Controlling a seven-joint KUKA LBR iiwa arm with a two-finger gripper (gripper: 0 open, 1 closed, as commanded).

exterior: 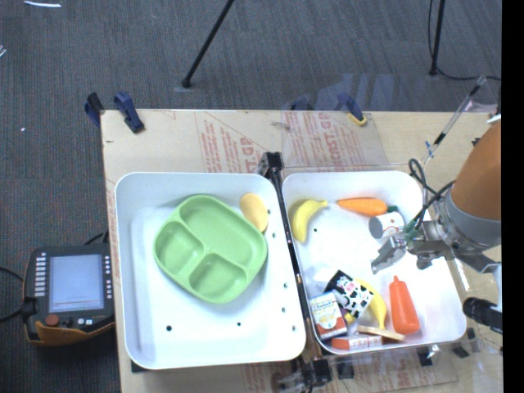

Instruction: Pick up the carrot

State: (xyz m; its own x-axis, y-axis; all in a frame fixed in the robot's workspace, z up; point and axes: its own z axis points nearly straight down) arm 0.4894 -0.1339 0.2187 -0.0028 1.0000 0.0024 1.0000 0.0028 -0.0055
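Observation:
The carrot [363, 206] is orange and lies flat near the far wall of the right bin [409, 185], its tip pointing left toward a banana [304, 217]. My gripper [390, 250] hangs over the right bin's middle right, a little nearer than the carrot and to its right, apart from it. It looks open, with nothing between its fingers. A small grey and white cup [383, 224] sits between the gripper and the carrot.
Near the right bin's front lie an orange-red bottle [403, 305], a cow-patterned carton [350, 293], a juice box [327, 316] and other small items. The left bin [139, 301] holds a green divided plate [211, 248] and a yellow fruit [255, 211].

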